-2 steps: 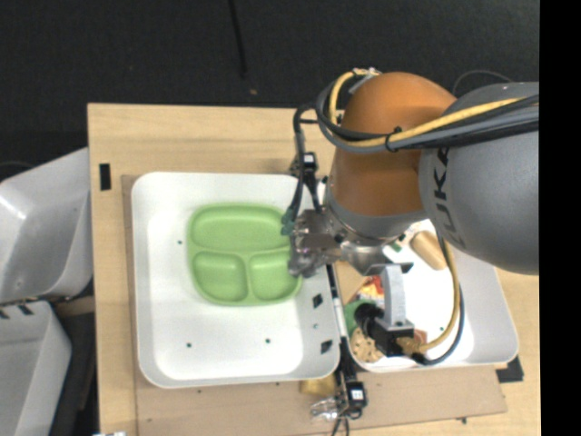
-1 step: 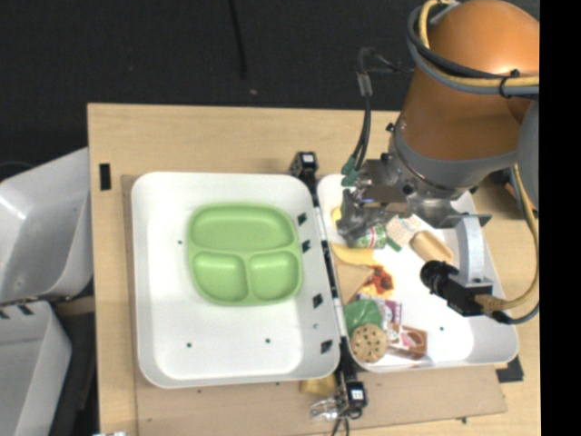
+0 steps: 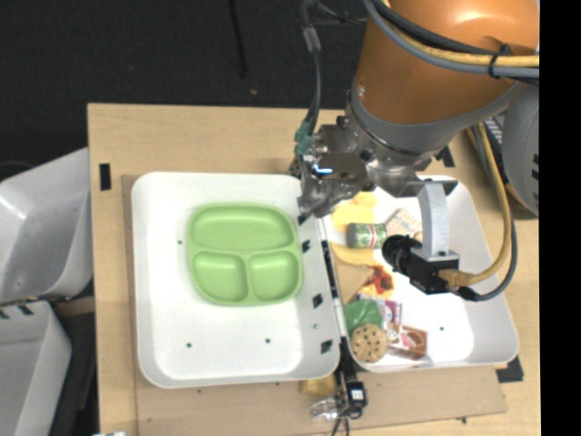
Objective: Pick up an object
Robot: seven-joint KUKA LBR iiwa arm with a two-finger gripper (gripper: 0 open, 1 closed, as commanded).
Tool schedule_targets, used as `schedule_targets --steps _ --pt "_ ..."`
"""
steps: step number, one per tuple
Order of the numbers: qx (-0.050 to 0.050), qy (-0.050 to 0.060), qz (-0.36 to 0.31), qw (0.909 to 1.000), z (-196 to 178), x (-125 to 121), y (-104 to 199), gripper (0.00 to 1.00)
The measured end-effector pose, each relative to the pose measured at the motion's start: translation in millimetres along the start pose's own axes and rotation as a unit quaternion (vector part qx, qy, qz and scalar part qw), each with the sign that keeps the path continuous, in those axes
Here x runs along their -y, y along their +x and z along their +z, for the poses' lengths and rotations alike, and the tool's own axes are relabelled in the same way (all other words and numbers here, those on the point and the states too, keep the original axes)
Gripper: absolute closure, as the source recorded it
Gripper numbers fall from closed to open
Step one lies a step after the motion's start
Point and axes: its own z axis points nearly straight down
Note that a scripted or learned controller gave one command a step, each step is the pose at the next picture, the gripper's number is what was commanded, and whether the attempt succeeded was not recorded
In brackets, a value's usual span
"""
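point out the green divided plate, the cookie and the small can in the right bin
green divided plate [image 3: 243, 263]: camera view, on the ridge between its compartments
cookie [image 3: 368, 341]: camera view, middle of its round top face
small can [image 3: 367, 235]: camera view, on its side label

One fixed camera, high above the table [image 3: 109, 143], looking down at a slant on both bins [image 3: 163, 352]; arm [image 3: 436, 53] looms close at right.

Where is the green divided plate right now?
The green divided plate lies in the left white bin, toward its upper right, close to the divider beside the right bin.
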Motion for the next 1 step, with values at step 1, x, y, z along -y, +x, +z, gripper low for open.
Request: schedule_targets --steps 1 --pt "0.004 0.009 0.008 0.9999 108.3 2.7 -73.7 1.0"
